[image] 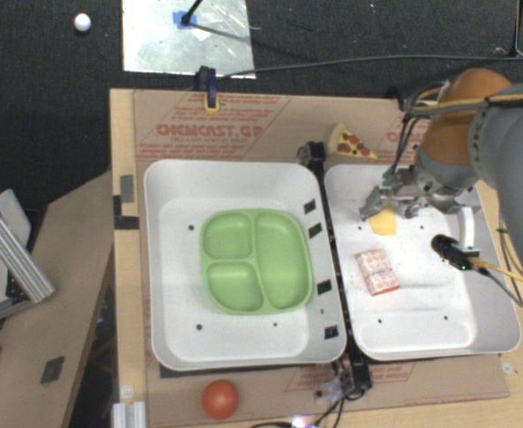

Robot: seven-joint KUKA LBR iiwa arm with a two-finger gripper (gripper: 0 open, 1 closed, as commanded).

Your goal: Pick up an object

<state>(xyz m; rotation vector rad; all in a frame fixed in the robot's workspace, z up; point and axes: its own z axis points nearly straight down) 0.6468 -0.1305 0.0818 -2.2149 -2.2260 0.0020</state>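
Note:
My gripper point(392, 208) hangs low over the far part of the right bin point(421, 328), reaching in from the right. Its fingers point(369, 210) stand open, spread apart just above a small yellow block point(384, 225) that lies on the bin floor. The block sits right below the near side of the fingers, and nothing is held between them. A pink and white packet point(377, 271) lies on the bin floor a little nearer the camera, apart from the gripper.
The left bin point(167, 239) holds a green divided plate point(255, 260). A toy pizza slice point(352, 143) lies on the cardboard behind the right bin. A red ball point(220, 399) rests in front of the left bin, and a white ball point(83, 22) at far left.

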